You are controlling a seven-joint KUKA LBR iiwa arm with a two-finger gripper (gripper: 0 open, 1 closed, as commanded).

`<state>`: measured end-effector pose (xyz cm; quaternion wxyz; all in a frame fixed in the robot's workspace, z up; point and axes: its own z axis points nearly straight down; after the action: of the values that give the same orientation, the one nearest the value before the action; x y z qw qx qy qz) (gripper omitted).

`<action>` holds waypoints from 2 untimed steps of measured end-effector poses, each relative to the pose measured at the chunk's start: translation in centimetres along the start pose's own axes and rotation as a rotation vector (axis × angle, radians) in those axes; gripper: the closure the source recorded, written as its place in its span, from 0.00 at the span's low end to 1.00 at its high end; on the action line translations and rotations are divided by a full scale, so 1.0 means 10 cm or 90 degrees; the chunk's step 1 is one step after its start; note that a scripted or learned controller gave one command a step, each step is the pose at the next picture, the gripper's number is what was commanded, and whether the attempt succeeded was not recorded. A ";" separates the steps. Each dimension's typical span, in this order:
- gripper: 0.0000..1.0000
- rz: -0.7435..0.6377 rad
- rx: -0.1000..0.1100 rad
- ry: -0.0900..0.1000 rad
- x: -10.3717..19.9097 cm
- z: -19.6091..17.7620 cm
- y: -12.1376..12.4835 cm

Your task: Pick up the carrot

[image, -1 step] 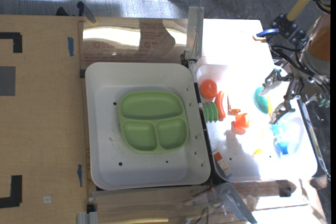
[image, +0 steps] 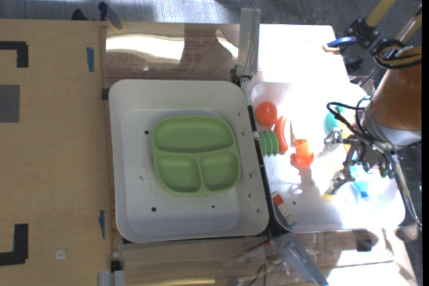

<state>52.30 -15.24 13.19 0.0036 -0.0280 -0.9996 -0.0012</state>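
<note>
**Arm over the sunlit right bin, carrot by the dividing rim**

Looming largest at the right edge of the frame, the orange band (image: 401,100) of the arm sits above the grey wrist, and below it the gripper (image: 343,159) hangs over the right bin (image: 295,53). Its thin metal fingers point toward the lower left of the frame; glare washes out their tips, so whether they are spread or closed cannot be told. Nothing is seen between them.

That right bin is strongly overexposed by sunlight. The carrot (image: 283,134), a slim orange-red piece, lies near the bin's left wall, angled a little off vertical in the frame. Just above and left of it sits an orange ball (image: 266,112), and touching or just beside its left side lies a green ribbed toy (image: 269,143). Just to the lower right of the carrot stands a small orange cup-like object (image: 302,153), between the carrot and the gripper. The gripper is apart from the carrot, to its right. A teal object (image: 331,122) shows near the wrist, and a blue one (image: 360,188) lies below the gripper.

At centre frame, the left bin (image: 127,164) holds a green divided plate (image: 196,154) with one long compartment above two smaller ones. Brown cardboard (image: 50,144) covers the bench at the left of the frame.
</note>
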 end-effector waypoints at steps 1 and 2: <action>0.00 0.066 0.001 -0.007 -0.54 0.38 -0.27; 0.00 0.110 0.001 -0.012 0.03 0.42 -0.37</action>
<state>51.75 -18.92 8.98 -0.0054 -0.1143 -0.9934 0.0004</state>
